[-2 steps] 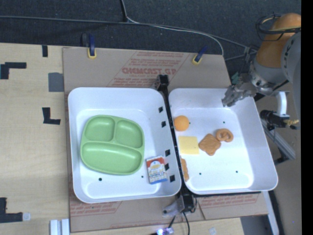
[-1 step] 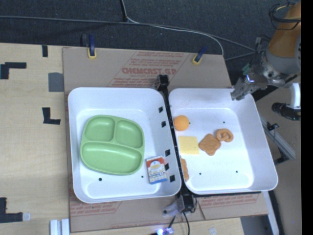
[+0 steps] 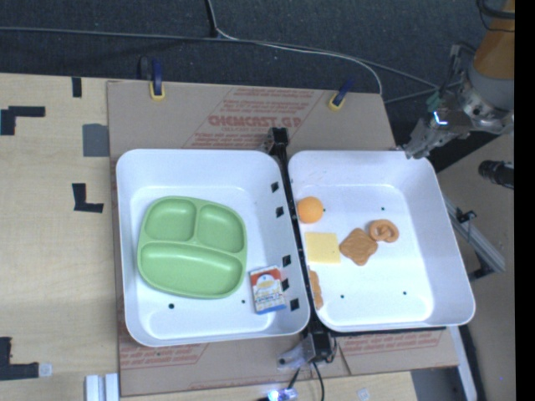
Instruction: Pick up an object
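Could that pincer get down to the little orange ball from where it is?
Probably yes. The pincer hangs by the right bin's far corner, and the orange ball lies uncovered, apart from the yellow square.

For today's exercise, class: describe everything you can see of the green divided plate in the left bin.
The green plate is a pale green tray with rounded corners, apparently smooth plastic, with a raised rim. Ridges split it into three compartments: two smaller ones at the far side and one long one at the near side. It lies flat and upright on the floor of the left bin, towards that bin's left side. A small printed carton lies just beyond its near right corner, whether touching is unclear.
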`<action>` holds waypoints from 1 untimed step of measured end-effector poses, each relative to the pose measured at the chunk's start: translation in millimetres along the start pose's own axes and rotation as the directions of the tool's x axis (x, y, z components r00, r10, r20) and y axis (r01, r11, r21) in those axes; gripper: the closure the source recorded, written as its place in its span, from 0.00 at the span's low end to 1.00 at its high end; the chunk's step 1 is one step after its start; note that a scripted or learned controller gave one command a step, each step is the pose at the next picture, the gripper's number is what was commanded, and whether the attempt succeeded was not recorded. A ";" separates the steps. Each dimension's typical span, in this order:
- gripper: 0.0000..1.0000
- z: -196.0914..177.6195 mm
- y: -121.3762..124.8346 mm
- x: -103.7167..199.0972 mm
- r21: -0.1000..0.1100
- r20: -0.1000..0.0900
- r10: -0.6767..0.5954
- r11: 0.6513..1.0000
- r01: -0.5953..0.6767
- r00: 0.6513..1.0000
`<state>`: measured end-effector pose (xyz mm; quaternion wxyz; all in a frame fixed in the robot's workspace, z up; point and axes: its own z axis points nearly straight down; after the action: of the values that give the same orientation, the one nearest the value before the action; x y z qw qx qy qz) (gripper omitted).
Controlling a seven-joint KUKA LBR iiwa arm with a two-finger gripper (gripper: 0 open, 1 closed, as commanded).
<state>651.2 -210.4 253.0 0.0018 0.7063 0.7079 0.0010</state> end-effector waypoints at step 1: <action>1.00 -4.2 -6.4 60.6 0.004 -0.002 -0.004 1.000 0.004 1.000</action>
<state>644.6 -149.8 257.1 -0.0004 0.7048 0.7094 0.0003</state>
